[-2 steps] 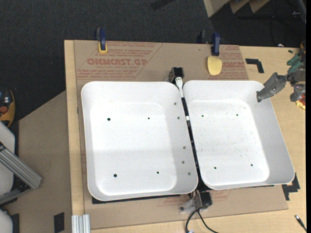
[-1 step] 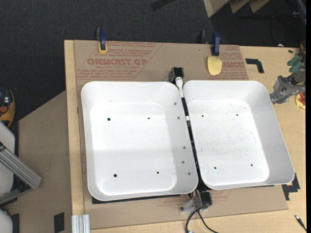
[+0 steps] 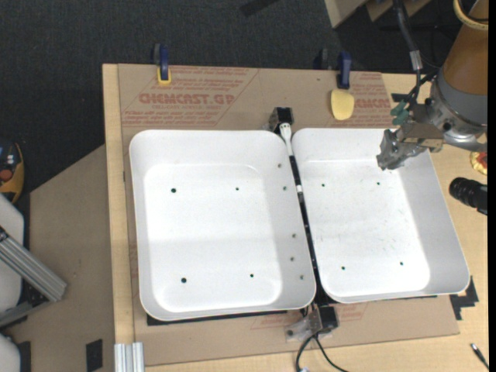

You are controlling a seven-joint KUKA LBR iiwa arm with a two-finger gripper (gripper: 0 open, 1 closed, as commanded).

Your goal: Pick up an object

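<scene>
Two shallow white bins are sitting side by side on the brown board (image 3: 194,91), the left bin (image 3: 209,231) and the right bin (image 3: 372,239) touching along a dark middle seam. Their floors are showing dark dots and, in the right one, faint specks, too small to name.

Reaching in from the right, the arm (image 3: 465,76) is hanging its gripper (image 3: 390,158) over the right bin's far right corner, just inside the rim. Whether the gripper is open or closed I cannot tell from this slant, and nothing is showing in its hold.

One loose candidate for the pick is lying outside the bins: a pale yellow piece (image 3: 342,104) on the board just beyond the right bin's far edge, below a blue clamp (image 3: 344,68) and near the gripper, to its left.

Judging from this, the step in hand is finding a target. Doing it well is meaning confirming something graspable under the tool before descending, centring over it, and coming down straight so the bin wall is not being struck.
</scene>
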